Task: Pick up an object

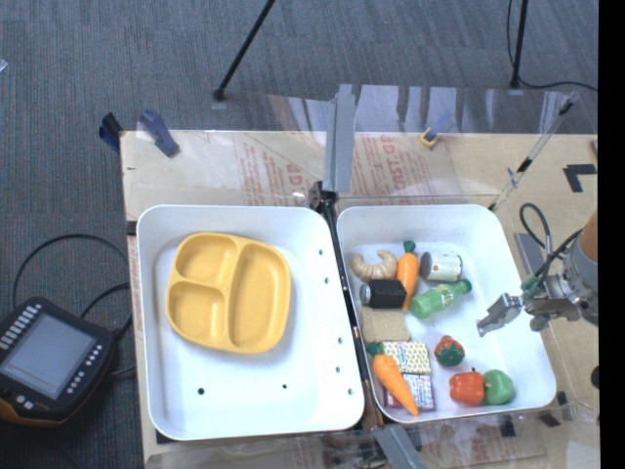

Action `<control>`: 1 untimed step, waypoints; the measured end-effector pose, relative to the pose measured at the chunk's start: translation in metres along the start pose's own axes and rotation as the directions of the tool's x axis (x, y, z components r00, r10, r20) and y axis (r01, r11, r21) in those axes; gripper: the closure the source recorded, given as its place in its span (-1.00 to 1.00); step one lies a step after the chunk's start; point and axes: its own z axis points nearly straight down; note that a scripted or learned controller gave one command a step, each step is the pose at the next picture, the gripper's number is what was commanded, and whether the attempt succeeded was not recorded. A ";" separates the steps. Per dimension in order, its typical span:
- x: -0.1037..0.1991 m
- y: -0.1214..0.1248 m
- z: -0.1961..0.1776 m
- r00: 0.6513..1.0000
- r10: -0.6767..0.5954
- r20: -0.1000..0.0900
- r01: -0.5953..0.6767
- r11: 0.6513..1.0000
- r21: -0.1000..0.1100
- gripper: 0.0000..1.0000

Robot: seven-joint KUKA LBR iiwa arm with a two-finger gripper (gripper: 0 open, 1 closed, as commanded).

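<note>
From the camera view, the worktop (225,169) carries two shallow white bins side by side. The left bin (176,399) holds a yellow divided plate (229,291), lying flat toward its upper left.

The right bin (488,223) holds a cluster of toy food. Near the top lie a beige ginger-like piece (376,264), an upright-lying carrot (406,268), a small can (441,265) on its side, a dark cylinder (382,293) and a green bottle (438,299) tilted beside the carrot. Lower down sit a second carrot (393,381), two small printed boxes (407,357) touching it, a small red-and-green fruit (449,350), an orange-red pepper (467,388) and a green pepper (498,386) just beside each other.

The arm enters from the right, mostly cut off by the frame edge, with cables (535,225) looping near it. Its pincer (498,315) hangs over the right part of the right bin, between the green bottle and the peppers, touching none of them. It looks small and blurred; the fingers seem spread and released, with nothing between them, though this is hard to make out.
</note>
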 end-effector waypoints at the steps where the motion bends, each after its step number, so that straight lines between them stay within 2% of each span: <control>1: -0.010 0.053 -0.103 0.986 -0.169 0.006 0.170 0.985 -0.011 -1.00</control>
